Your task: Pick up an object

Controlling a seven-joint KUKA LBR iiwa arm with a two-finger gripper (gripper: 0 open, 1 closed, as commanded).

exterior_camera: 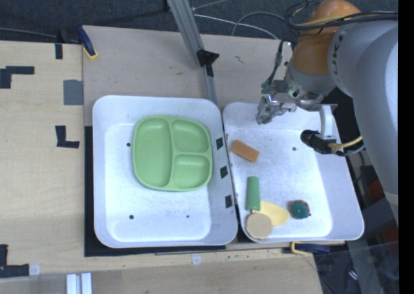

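A grey arm with an orange band reaches in from the right over a wooden tabletop point(149, 60) bearing two white bins side by side. Its pincer point(266, 113) hangs above the far left corner of the right bin point(336, 189), with nothing visible between the tips; whether they stand apart or together cannot be told from this angle. Below it in that bin lie an orange block point(245, 151), then a green cylinder point(252, 193) touching a yellow piece point(276, 212) and a tan disc point(259, 225) near the front wall, with a small green and red object point(299, 209) just beside them. The left bin point(110, 176) holds a green divided plate point(173, 154).
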